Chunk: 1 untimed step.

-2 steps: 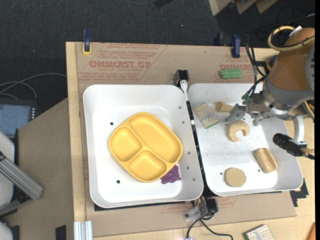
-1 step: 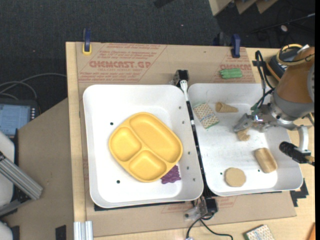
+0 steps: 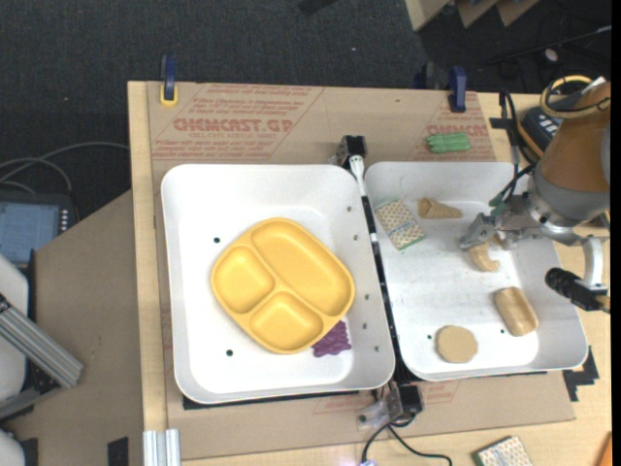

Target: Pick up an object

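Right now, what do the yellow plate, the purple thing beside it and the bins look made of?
Yellow plate: looks like moulded plastic, smooth with a soft sheen, three rounded compartments pressed into one piece.
Purple thing: bumpy and matte, possibly rubber or soft plastic shaped like a grape bunch; too small to be sure.
Bins: thin white plastic, glossy, with rounded formed rims.

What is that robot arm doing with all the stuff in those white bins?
It is trying to pick something up. Its hand is down in the right bin, right over a small tan piece. A cone-shaped piece, a patterned packet, a tan loaf and a round tan disc lie around it. The left bin has a yellow divided plate with something purple beside it.
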Each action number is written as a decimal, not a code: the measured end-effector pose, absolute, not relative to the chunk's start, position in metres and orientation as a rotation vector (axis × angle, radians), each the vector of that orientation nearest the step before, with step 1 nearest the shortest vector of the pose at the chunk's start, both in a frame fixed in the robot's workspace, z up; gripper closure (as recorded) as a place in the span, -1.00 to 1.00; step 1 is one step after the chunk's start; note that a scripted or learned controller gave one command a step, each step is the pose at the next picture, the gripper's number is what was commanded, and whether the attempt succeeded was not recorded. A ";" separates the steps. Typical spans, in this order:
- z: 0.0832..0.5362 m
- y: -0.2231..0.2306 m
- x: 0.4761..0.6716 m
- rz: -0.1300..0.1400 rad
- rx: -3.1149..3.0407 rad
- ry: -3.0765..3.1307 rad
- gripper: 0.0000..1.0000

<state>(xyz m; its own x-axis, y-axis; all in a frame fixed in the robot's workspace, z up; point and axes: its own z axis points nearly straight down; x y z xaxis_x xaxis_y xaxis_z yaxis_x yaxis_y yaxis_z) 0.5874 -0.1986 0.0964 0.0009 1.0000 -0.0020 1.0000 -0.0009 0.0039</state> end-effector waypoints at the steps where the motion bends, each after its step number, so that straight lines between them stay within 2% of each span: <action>1: 0.085 -0.139 0.616 0.004 2.211 2.224 1.00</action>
